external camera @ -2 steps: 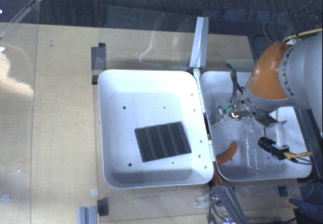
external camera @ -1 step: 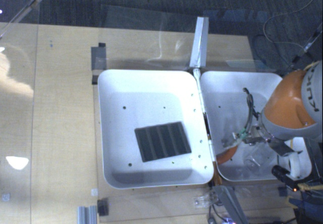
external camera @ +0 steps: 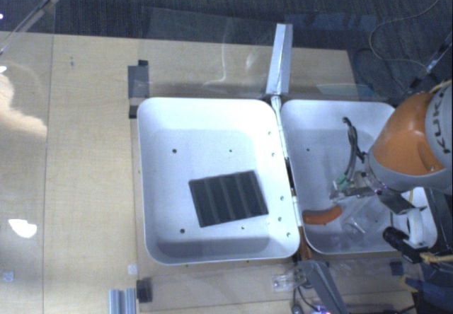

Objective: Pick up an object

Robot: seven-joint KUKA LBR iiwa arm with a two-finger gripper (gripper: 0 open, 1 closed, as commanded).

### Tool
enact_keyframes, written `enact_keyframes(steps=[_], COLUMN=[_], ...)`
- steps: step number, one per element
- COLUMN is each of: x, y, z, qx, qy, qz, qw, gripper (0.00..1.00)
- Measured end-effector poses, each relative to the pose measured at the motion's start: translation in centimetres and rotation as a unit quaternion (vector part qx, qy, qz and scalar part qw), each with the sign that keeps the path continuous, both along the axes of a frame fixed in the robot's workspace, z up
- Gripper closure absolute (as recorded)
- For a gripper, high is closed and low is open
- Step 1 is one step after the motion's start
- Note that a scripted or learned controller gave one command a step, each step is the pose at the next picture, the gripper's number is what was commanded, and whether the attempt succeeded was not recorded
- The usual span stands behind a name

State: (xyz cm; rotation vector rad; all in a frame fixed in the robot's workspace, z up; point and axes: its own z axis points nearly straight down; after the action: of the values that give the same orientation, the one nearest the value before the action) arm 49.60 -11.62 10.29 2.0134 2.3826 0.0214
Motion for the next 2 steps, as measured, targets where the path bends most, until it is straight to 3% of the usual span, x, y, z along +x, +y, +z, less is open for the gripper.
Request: enact_keyframes(steps=[1, 2], x=[0.0, -0.3], y=[0.0, 2.4], z=[0.0, -1.2], qx=[0.0, -0.0019], qy=[0.0, 0.003], qz=[0.0, 0.063], qw=[1.0, 0.998], gripper=[0.0, 0.0])
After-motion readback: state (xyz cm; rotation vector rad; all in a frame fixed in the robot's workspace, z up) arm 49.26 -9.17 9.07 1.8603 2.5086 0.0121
